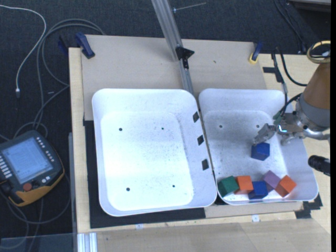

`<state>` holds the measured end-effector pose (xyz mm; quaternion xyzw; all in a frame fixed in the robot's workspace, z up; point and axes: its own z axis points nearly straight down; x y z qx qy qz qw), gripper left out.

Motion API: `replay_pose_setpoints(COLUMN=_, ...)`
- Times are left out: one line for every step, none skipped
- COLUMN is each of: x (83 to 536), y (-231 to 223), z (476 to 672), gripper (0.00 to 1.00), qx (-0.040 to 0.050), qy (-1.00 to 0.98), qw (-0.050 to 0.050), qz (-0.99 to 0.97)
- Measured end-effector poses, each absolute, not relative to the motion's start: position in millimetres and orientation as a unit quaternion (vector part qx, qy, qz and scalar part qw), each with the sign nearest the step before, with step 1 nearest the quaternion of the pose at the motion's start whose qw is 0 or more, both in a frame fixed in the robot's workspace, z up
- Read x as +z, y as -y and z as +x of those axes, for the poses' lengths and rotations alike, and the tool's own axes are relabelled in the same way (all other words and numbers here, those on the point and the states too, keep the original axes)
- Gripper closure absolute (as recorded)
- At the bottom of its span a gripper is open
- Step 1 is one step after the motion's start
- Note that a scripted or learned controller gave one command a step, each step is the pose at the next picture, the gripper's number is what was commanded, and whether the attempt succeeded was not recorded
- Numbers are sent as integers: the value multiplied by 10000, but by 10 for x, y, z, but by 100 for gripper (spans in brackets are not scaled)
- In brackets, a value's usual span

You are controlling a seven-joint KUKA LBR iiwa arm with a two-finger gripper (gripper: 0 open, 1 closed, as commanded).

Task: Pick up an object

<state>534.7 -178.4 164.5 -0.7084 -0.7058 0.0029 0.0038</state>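
Note:
A blue cube (pixel 260 151) sits in the right white bin (pixel 231 114), right of its middle. My gripper (pixel 274 132) hangs just above and to the right of this cube, at the end of the grey arm with its orange band (pixel 319 91) coming in from the right. The gripper's tip is close to the cube's top edge; I cannot tell whether it touches. Along the bin's front wall lie a green cube (pixel 228 185), an orange cube (pixel 244 183), a second blue cube (pixel 258 189), a purple cube (pixel 271 179) and another orange cube (pixel 286 185).
The left white bin (pixel 105 140) stands beside the right one, separated by a ridge with black clips (pixel 200 139). A metal rail (pixel 168 20) slants down from the top to the bins' join. A teach pendant (pixel 26 164) and cables lie on the floor at left.

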Motion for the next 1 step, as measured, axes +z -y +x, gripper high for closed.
replay_pose_setpoints(x=953, y=1601, z=5350, gripper=0, qx=16, qy=7075, qw=43, qz=-7067)
